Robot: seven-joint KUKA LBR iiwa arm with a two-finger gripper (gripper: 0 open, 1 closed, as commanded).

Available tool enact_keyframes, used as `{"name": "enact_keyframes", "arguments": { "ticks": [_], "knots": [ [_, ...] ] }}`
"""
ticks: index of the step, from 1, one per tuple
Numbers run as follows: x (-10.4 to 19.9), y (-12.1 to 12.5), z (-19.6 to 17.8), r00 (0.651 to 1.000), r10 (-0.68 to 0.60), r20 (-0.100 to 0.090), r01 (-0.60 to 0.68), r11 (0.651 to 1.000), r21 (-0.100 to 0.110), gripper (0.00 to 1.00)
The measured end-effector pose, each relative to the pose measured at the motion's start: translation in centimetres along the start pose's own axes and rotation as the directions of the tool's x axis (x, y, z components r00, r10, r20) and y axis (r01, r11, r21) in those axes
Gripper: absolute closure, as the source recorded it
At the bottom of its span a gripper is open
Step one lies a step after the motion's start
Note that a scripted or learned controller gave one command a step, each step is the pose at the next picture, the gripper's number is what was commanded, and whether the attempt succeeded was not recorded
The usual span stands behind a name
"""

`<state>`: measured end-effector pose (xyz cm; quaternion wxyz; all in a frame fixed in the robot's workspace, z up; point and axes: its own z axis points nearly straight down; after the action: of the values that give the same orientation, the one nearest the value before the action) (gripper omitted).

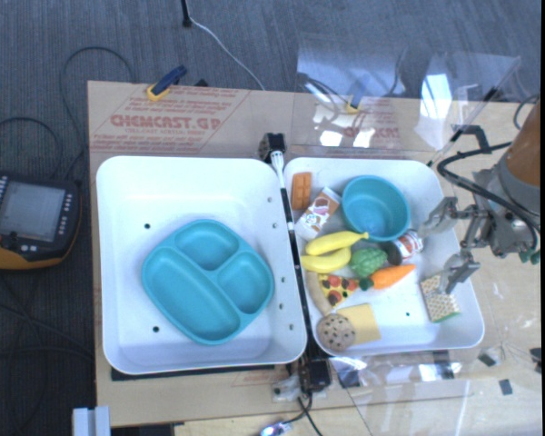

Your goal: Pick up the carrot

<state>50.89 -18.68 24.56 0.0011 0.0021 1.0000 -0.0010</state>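
Note:
The carrot [395, 276] is a small orange wedge lying in the right bin [409, 334], just right of the green broccoli [368, 262] and below a small can [407, 243]. My gripper [446, 245] hangs over the right bin's right edge, a short way right of the carrot and apart from it. Its fingers are spread open, one fingertip [436, 216] toward the back and one toward the front, with nothing between them.
A teal bowl [375, 207], bananas [331, 248], a carton [320, 212], an orange block [302, 189], a pizza slice [338, 289], a cookie [336, 331], cheese [365, 320] and a waffle-like square [439, 300] share the right bin. A teal divided plate [209, 280] sits in the left bin [127, 198].

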Motion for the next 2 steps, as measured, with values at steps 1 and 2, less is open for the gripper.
{"name": "enact_keyframes", "arguments": {
  "ticks": [1,2],
  "knots": [
    [-2.1,-0.6,14.9,0.978,-0.21,0.005,0.21,0.978,0.003,0.0],
    [-3.2,-0.5,15.5,0.998,0.06,0.007,-0.06,0.998,-0.001,0.0]
  ]
}}
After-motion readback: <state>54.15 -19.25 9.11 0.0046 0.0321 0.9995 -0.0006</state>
